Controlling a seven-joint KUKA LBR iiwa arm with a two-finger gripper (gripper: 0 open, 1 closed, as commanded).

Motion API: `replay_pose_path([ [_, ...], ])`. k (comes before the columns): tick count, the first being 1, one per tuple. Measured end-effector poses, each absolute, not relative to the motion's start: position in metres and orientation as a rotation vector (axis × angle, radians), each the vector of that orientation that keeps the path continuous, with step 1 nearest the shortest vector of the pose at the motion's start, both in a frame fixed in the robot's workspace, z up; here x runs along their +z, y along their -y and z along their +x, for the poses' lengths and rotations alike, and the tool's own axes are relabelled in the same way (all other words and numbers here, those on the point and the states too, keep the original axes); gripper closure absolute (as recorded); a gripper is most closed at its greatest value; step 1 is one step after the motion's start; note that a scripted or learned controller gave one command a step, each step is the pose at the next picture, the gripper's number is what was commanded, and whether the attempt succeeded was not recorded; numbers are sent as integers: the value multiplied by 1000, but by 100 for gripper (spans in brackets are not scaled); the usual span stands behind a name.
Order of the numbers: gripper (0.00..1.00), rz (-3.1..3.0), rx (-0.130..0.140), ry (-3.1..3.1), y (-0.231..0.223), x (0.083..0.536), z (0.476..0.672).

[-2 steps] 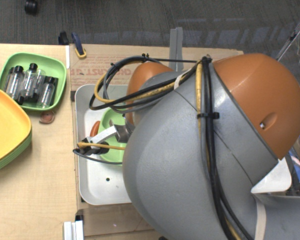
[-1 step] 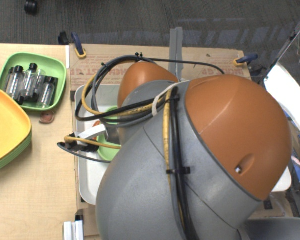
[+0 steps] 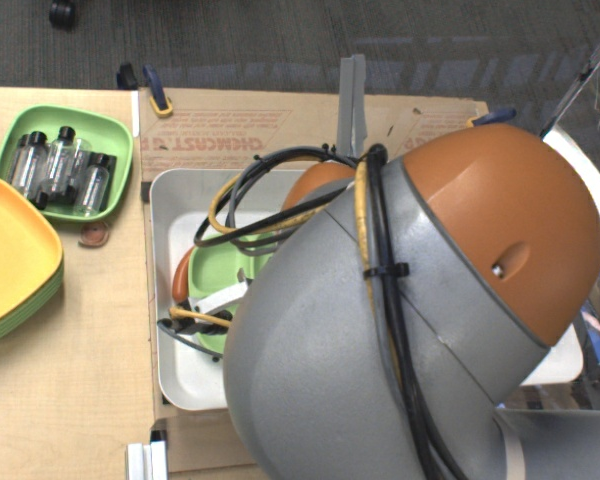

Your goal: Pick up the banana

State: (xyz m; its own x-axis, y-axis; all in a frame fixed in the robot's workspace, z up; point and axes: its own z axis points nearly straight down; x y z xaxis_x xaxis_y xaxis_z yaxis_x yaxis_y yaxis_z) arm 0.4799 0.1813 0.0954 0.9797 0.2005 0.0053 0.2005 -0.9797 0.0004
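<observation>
Whether the gripper is open or closed cannot be told from this overhead view. The large grey arm (image 3: 320, 368), with its rounded orange band (image 3: 510, 228), reaches in from the right and covers most of the white bin (image 3: 165, 268) beneath it. Black and yellow cables (image 3: 280, 183) loop over the arm's upper side and are tied down along it.

Only the left part of the bin is exposed. A light green object (image 3: 217, 260) lies there, with a red-orange rounded object (image 3: 181, 276) touching its left edge. Just below them, at the edge of the arm, is a white strip (image 3: 218, 297), and below that a thin yellow-orange sliver (image 3: 202, 315) among dark prongs. The sliver is too small and too covered to say whether it is the banana, so the banana's place cannot be told.

The bin sits on a sheet of brown cardboard (image 3: 240, 138) printed with red letters. A grey upright post (image 3: 352, 98) stands behind the bin. A blue and orange clamp (image 3: 156, 92) grips the cardboard's far left corner.

To the left, well apart from the bin, the wooden bench (image 3: 70, 398) holds a green square tray (image 3: 112, 143) of small clear vials with black caps (image 3: 60, 168). A stack of yellow plates (image 3: 10, 258) lies at the left edge, overlapping the tray's near corner. A small brown disc (image 3: 95, 235) rests just beside the tray
</observation>
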Motion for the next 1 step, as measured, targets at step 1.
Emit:
replay_pose_path([
  [1, 100, -3123, 9, 362, -118, 91, 518],
])
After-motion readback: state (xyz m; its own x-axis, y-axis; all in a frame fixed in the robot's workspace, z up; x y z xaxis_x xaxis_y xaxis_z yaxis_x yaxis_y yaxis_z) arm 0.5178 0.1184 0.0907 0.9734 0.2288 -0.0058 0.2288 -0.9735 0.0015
